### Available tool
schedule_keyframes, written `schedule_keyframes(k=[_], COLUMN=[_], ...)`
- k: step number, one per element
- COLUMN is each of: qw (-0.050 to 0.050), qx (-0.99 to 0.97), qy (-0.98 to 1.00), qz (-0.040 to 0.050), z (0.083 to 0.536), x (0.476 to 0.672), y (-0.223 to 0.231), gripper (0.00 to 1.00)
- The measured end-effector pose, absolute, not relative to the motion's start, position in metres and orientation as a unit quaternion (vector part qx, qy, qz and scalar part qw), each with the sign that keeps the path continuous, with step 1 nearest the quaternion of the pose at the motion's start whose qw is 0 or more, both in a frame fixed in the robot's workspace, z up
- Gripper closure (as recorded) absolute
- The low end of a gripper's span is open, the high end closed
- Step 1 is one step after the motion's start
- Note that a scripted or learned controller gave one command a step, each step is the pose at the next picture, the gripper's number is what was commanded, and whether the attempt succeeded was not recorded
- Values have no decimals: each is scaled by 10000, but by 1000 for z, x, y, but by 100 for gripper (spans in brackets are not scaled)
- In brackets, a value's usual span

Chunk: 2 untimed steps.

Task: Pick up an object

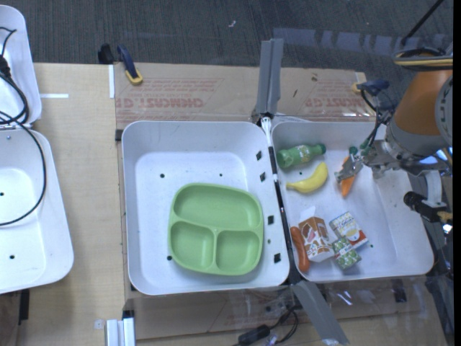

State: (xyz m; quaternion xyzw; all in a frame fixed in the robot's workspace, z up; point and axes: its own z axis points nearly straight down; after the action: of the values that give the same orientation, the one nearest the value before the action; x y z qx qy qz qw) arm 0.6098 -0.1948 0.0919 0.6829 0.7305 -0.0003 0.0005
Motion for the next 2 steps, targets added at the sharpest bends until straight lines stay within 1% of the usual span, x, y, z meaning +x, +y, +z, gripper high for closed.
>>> schedule_keyframes(k=[1,2], qw=[12,8], qx=[6830,6796], qy=[7304,7336], qz=[-4,1], z=[101,178], x=[610,640], y=[-195,-142], gripper=[100,100])
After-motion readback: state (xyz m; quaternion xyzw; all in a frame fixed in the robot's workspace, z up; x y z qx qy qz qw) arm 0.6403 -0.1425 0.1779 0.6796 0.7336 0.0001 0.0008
